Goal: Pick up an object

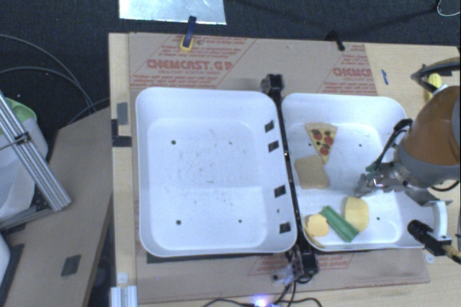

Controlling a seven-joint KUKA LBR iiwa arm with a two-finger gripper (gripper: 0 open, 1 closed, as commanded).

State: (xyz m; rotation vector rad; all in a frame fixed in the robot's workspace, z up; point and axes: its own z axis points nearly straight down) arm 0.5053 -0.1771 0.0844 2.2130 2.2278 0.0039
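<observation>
**Mia:** Where the pincer (364,185) hangs, what is the biggest thing close by?

**Tom:** The brown cardboard sheet (216,62) is the biggest. It lies under everything, and it runs far past the pincer toward the top and the left of the picture. Next come the two white bins. The left bin (209,154) sits well away from the pincer, on the picture's left. The right bin (360,127) is the one the pincer hangs over.

**Mia:** And the arm?

**Tom:** The arm (434,143) comes in from the picture's right, with its orange band just behind the pincer.

**Mia:** Is the pincer wide or narrow?

**Tom:** One cannot tell. It is too small and blurry there. Nothing can be seen held in it.

**Mia:** Which toys could it pick up?

**Tom:** All of them lie in the right bin. The tan slab (311,172) is near the pincer, on the picture's left of it. The pizza slice (322,138) lies past the slab, up and to the left. The pale yellow piece (356,213) is just below the pincer, the closest toy. The green stick (338,223) leans against that piece, down and left of the pincer. The little yellow lump (317,225) sits on the stick's far side.
</observation>
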